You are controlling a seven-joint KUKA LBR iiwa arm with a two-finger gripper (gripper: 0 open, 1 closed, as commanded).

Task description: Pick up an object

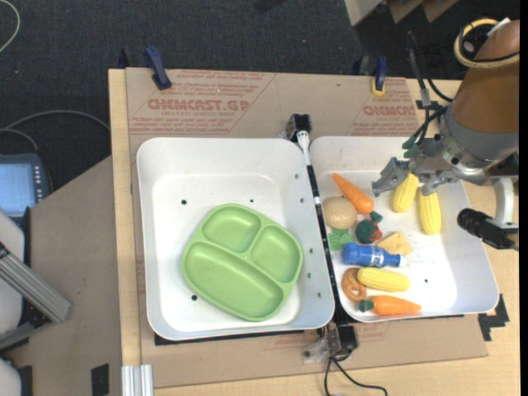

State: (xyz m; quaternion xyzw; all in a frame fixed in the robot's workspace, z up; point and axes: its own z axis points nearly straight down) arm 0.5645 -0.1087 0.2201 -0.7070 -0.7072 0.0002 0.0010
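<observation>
- my gripper hangs over the right bin, spread open and holding nothing.
- corn cob lies just beneath; i judge it light, hard, slippery plastic, so pinch mid-length across it.

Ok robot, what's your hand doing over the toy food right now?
Hand low over right bin, nothing seen held. Two corn cobs right below it. Carrot close beside; more toy food crowds the near end.

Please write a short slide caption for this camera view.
Gripper above toy corn in right bin; green tray in left bin.
</observation>
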